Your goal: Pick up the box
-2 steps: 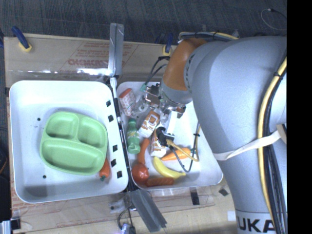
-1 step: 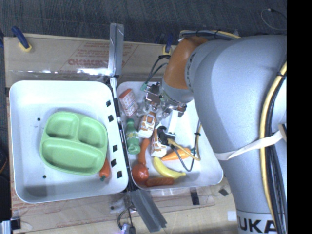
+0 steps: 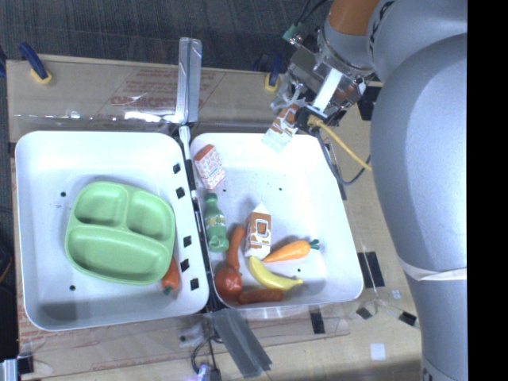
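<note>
Gripper: the grey two-finger gripper (image 3: 304, 105) is being seen above the back rim of the right-hand shallow white plastic bin (image 3: 340, 213), at the end of the grey arm with the orange band (image 3: 357, 10).
Gripper state: how wide it is being held cannot be told, since its tip is being hidden among cables and fittings.
Box: a small white and orange cardboard box (image 3: 279, 132) is being shown directly beneath the gripper, touching it or very nearly so, tilted, over the bin's back rim. Whether it is being gripped cannot be told.
Other cartons: an orange and white carton (image 3: 208, 165) is lying by the bin's left wall, and a white and orange carton (image 3: 258, 232) is lying near the middle, touching an orange carrot (image 3: 290, 251).
Neighbours: a green plastic bottle (image 3: 214, 222), a yellow banana (image 3: 270, 276) and a red vegetable (image 3: 228, 282) are being crowded together at the front of the bin.
Left bin: a green sectioned plastic tray (image 3: 119, 232) is being held in the left-hand white bin (image 3: 32, 181).
Handling: the box is being judged light and thin-walled, stiff along its edges but easily dented on its broad faces, with a slick printed surface.
Hold: two opposite flat faces are being recommended, near the middle, with modest squeeze, so that the tilted box is not being twisted out.
Risk: slipping is being considered likely if only a corner is being caught.
</note>
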Controlling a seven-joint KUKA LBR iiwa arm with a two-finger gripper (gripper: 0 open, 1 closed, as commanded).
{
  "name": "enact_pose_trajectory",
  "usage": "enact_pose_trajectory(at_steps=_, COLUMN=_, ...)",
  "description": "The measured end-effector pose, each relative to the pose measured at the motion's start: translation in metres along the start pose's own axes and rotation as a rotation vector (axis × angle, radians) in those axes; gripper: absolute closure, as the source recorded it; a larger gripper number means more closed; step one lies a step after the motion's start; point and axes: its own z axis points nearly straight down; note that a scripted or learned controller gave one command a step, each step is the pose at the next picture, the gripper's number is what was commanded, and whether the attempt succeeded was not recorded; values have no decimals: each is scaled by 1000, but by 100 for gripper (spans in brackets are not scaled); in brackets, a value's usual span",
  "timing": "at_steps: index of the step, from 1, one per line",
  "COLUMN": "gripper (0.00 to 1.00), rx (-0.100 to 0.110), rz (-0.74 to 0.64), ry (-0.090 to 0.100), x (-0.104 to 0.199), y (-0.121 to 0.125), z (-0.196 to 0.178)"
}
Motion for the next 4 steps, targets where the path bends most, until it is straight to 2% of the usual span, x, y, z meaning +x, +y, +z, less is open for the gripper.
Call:
enact_pose_trajectory(at_steps=1, gripper=100, rx=5, rz=-39, ry=-2, x=-13, y=-4, z=102)
enact_pose_trajectory(at_steps=2, gripper=100, rx=-3, rz=-581, ry=2, x=-78, y=-35, z=186)
enact_pose_trajectory(at_steps=3, gripper=100, rx=-7, rz=-143, ry=5, x=-148, y=-45, z=225)
enact_pose_trajectory(at_steps=4, gripper=100, rx=-6, rz=-17, ry=5, x=-87, y=-62, z=226)
